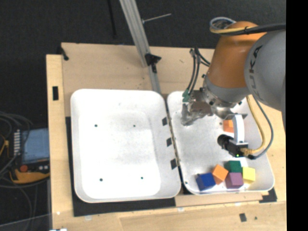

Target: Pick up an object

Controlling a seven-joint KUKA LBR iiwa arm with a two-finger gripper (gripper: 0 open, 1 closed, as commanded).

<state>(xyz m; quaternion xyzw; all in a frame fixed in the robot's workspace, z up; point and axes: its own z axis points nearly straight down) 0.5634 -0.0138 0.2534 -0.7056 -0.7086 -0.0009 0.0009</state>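
Fingers [186, 118]: seemingly parted with nothing between them, though blurred and half lost under the wrist, so read with caution. Hanging over the upper left of the right bin [202, 146], close to the wall shared with the left bin [120, 138], above bare white floor.

Nothing picked yet. Candidates well apart from the fingers, clustered at the near edge of the right bin: blue cube [205, 181], orange cube [220, 173], green cube [234, 166], purple cube [235, 179], yellow cube [249, 174]. One more orange block [228, 125] farther back, partly hidden by hardware on the arm.

Judged from looks: small, light, stiff blocks, probably foam or painted wood, with flat faces and matte skin. Little risk of crushing or breaking; fair friction, no real slip expected. Too light to resist a nudge, so likely to skate or topple if clipped by a descending tip.

Best hold: two opposite flat sides, squeezed square on, low enough to catch the middle of the faces and not the top edges. Blue cube the easiest pick, lying at the left end of the cluster with open floor on its left and only the orange cube touching or nearly touching on the right. Purple and green hemmed in by neighbours, with poor room for a finger on either side. Near bin wall also a hazard for anything in that front row.
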